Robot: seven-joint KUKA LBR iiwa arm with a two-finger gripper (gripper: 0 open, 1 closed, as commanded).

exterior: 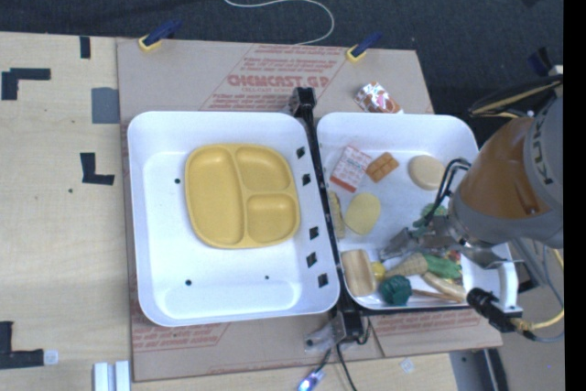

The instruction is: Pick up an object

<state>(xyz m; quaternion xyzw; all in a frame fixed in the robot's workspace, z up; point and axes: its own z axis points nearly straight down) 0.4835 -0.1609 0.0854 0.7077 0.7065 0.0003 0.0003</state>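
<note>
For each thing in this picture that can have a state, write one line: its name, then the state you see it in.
Yellow divided plate: flat in the left bin, right side up.
Red-and-white packet: lying flat in the right bin.
Foil wrapper: crumpled, on the cardboard outside the bins.
Gripper: low in the right bin among the toy food.

- The left bin (156, 197) and right bin (458, 131) look like smooth white plastic with a slight sheen.
- The yellow divided plate (243, 194) seems to be matt plastic, evenly coloured.
- The cardboard sheet (275, 78) under the bins is dull brown with red print.
- The surface (55, 197) looks like pale wood, unpolished.
- The small wrapper (375, 98) beyond the right bin glints like crinkled foil.
- The arm's orange band (504, 174) is smooth and softly glossy.
</note>
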